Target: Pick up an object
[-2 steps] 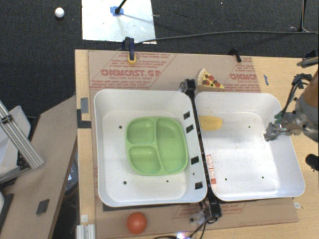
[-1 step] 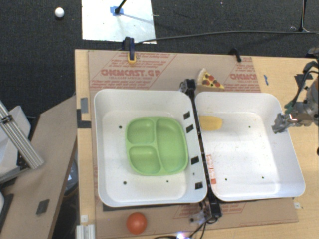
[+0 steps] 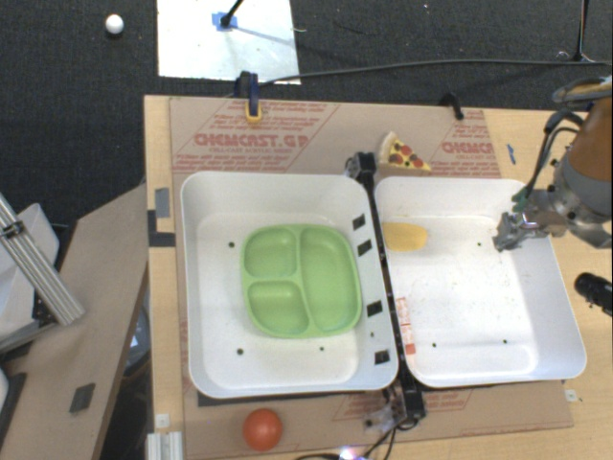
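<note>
Claw (image 3: 510, 233) hangs low over right bin's (image 3: 484, 357) far edge.

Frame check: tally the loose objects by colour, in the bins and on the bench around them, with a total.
Green: 1, the tray in the left bin
Yellow: 1, the block in the right bin
Orange-red: 1, the ball in front of the left bin
Multicoloured: 1, the pizza slice behind the bins
Total: 4

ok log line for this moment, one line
tool: over right bin, far right side | yellow object: right bin, far left corner, apart from tool | green tray: left bin
</note>
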Controlling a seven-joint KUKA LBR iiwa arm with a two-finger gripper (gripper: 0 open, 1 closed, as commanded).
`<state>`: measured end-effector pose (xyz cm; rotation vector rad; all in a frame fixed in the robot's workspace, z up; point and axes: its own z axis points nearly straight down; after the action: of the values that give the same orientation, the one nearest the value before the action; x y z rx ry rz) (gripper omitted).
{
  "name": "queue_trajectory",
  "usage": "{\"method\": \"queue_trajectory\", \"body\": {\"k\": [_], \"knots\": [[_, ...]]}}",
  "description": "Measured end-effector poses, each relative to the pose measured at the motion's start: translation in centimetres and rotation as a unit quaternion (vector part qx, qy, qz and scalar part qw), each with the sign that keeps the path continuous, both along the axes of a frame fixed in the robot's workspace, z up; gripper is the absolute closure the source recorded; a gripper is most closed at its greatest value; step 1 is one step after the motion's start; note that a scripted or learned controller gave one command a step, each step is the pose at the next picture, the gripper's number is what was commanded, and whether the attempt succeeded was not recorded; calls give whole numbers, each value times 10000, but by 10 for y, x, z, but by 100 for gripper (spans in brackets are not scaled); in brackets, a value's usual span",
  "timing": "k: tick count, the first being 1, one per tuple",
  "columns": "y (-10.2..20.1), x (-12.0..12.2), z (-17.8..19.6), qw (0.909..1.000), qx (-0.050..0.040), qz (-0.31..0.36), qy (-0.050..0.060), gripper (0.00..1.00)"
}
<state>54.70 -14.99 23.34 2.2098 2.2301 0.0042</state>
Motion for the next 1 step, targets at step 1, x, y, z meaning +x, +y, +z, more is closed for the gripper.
{"method": "queue_trajectory", "body": {"k": [1], "knots": [[50,7,9,10000,3,5,1,100]]}}
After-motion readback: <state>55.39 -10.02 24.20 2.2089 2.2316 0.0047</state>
